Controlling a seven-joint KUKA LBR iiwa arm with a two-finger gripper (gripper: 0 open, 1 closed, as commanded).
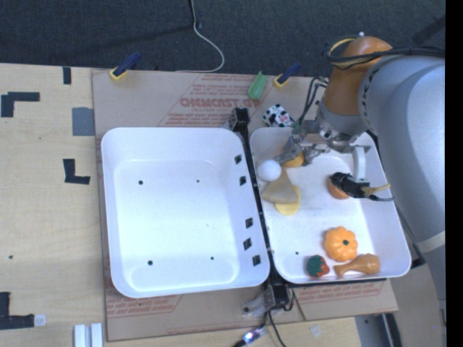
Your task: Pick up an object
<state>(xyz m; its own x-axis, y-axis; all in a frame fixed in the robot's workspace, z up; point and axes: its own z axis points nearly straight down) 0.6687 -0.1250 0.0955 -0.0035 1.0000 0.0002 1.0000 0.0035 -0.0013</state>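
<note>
Found the claw (299,150) low in the far part of the right bin (315,212), at the end of the arm (405,121) reaching in from the right. Saw a small yellow piece (293,162) right under it, touching it or very nearly so. Could not tell whether the claw was open, closed or gripping this piece, since the wrist hid that part from the camera. Could not see any thing clearly lifted off the bin floor either. Judged the task, therefore, as started but not finished: approach done, claw placed at a likely target, grasp not confirmed, lift not yet made. Noted the other candidates, all lying in the same bin: a white ball (269,170) just beside the yellow piece, near the wall shared with the left bin (173,215); a pale wedge (282,194) touching the ball on its near side; an orange toy (341,185) close to the arm; a pumpkin (340,243), a green toy (316,266) and a tan drumstick (359,266) together at the near corner, well apart from the claw. Noted also a cow toy (275,114) at the far rim, perhaps on the counter (43,194) outside the bin. Remained to do, by this judgement: to close firmly on one thing and to raise it free of the bin.
</note>
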